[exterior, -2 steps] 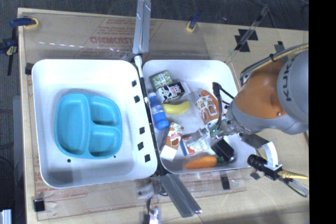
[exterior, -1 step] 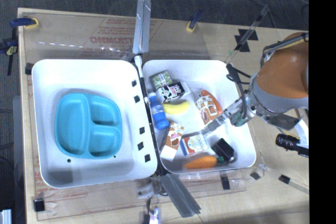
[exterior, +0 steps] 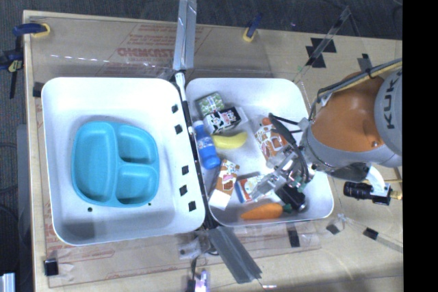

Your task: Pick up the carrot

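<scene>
Counted one carrot, orange, lying flat in the right bin, close against the near wall and toward the near right corner. Saw its long axis running almost left to right across the view, with the right end angled slightly toward the far side. Could not tell the thick end from the tip. Found the gripper low in the same bin, just beyond the carrot and over a red-and-white pack. Could not tell whether it was spread or closed. Counted also in that bin one banana, one blue bottle, one white block and five printed packs, the red-and-white one included. Counted two white bins side by side, and in the left bin one blue tray with three compartments.
</scene>
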`<state>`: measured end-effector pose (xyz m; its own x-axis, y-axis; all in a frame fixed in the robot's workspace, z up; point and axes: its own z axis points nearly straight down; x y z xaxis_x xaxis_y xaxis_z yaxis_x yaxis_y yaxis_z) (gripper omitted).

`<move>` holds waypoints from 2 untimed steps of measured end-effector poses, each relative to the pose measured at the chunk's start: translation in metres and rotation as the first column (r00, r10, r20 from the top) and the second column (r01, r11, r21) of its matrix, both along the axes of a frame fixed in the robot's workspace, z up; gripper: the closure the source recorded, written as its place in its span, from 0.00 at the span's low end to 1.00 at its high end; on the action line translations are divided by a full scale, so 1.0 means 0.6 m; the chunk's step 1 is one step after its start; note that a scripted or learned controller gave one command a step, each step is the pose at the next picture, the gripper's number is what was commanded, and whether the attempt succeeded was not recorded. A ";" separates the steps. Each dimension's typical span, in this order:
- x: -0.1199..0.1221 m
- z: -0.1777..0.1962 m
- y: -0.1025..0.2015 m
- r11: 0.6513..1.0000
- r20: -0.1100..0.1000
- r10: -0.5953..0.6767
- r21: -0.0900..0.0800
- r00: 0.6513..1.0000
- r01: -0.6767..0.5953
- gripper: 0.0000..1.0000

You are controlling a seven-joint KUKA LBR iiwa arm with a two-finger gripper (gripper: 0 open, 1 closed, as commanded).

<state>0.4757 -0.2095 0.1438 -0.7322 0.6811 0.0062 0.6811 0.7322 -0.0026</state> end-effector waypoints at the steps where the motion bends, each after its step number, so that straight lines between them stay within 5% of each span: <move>1: 0.002 0.105 -0.003 1.000 0.006 0.003 -0.003 1.000 -0.003 0.00; 2: 0.001 0.066 0.000 0.947 0.003 0.320 0.000 0.947 -0.320 0.00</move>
